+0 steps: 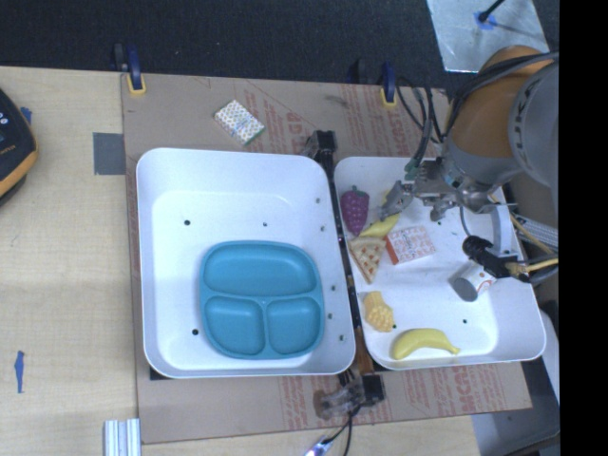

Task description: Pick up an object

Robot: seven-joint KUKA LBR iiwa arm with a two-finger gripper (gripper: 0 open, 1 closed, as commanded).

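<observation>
Wood counter (57,283) carries brown cardboard sheet (190,112), clamped at far edge by two clips (136,69). On sheet: two white bins side by side, touching, left bin (161,255), right bin (513,335). Small patterned packet (238,121) on sheet beyond left bin. Grey tape patch (108,153) at sheet's left edge. Dark device (14,150) at counter's left edge.

This looks like a robotics lab: a pale wooden worktop (57,283) carries a clamped brown cardboard sheet (285,112), two shallow white plastic bins (152,188), loose black cables (418,112) and toy food for testing.
</observation>
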